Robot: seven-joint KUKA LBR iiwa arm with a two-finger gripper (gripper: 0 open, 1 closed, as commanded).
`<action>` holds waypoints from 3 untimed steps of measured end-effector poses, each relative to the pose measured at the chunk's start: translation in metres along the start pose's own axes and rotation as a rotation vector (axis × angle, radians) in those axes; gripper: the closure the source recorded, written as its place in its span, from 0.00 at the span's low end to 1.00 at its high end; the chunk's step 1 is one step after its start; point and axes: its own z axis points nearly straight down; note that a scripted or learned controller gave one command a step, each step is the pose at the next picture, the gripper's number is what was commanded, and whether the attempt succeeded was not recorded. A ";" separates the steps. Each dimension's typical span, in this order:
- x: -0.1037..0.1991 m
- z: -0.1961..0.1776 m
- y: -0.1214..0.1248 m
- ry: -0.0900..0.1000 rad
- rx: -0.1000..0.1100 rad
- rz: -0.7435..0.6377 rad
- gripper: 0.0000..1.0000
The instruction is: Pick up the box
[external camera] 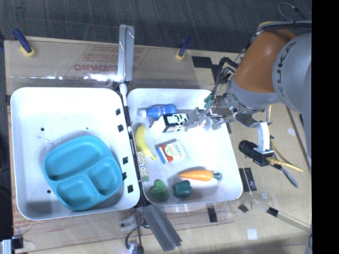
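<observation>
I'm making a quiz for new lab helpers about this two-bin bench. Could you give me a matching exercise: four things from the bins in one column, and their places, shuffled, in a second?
Things:
1. blue divided tray
2. banana
3. carrot
4. blue bottle

Places:
A. right bin, lower right part, lying sideways
B. right bin, upper left part, near the far wall
C. left bin, lower part
D. right bin, along its left wall

Pairs: 1-C, 2-D, 3-A, 4-B

red print on cardboard (95, 62), illegible
</observation>
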 end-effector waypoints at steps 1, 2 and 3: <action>0.051 0.141 0.017 -0.002 -0.005 -0.020 0.00; 0.051 0.135 0.016 -0.001 0.002 -0.024 1.00; 0.051 0.129 0.016 0.000 0.009 -0.030 1.00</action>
